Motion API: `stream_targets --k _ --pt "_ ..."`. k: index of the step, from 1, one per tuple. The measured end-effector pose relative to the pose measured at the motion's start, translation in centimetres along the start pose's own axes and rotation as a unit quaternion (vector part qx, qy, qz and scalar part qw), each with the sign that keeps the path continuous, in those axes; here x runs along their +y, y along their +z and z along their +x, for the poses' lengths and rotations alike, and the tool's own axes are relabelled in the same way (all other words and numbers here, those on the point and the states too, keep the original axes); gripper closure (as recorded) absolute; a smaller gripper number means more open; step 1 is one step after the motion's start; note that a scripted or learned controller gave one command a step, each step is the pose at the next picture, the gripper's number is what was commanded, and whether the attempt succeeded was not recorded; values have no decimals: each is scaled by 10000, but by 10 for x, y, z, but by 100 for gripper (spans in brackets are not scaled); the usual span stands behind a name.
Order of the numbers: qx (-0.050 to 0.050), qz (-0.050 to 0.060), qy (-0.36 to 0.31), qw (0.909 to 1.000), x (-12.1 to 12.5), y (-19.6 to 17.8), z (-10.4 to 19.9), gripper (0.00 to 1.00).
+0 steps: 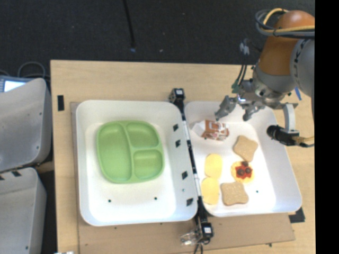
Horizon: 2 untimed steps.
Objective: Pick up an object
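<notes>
Left bin (85, 194) holding green divided plate (130, 151), right bin (280, 179) with toast slices (245, 147), yellow slices (213, 165), wrapped snack (215, 130), gripper (238, 109) spread wide, empty, above the bin's far end

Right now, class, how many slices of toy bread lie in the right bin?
2. One bread slice lies toward the bin's far right side; the other bread slice lies near its front edge. None seems hidden.

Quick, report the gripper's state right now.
Gripper: open, fingers spread, holding nothing, above the far end of the right bin, near the bacon piece.
</notes>
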State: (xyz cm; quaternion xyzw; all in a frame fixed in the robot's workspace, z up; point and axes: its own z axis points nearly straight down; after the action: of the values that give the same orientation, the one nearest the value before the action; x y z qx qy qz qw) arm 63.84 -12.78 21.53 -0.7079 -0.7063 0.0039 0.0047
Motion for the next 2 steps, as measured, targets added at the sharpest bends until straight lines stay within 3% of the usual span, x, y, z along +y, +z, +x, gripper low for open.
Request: stream_targets --k 1,2 --pt "-4 -67 -11 10000 3 -8 0 0" --pt "-12 -45 -10 10000 4 54 3 0"
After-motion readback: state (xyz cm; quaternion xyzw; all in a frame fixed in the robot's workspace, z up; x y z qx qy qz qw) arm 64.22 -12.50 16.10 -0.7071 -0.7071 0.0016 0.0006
